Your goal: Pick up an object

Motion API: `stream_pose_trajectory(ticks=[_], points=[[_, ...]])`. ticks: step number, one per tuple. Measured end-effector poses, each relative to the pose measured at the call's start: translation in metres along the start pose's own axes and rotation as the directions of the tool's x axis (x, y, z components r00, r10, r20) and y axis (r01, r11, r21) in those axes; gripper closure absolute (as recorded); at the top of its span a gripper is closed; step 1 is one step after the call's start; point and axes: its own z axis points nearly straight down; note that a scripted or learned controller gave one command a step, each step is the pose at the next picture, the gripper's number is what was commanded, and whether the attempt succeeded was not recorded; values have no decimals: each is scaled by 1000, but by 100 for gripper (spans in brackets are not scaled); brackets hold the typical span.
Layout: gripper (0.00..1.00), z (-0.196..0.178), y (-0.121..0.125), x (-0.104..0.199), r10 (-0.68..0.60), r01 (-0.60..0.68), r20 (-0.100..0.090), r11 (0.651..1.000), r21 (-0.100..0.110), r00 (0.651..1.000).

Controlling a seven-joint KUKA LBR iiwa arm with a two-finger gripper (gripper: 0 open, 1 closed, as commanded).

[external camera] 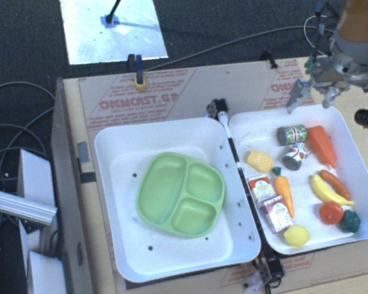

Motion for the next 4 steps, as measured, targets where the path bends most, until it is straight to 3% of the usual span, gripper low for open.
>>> stream_pose_trajectory(ticks=[1,2,3,4], points=[[0,91,9,-27,2,-2,0,1000,3,1000],[0,165,26,-8,1,-1,1,1000,-2,1000],[0,73,28,-48,1,-1,2,1000,-4,1000],[0,155,8,-63,-3,3,8,1000,-19,1000]])
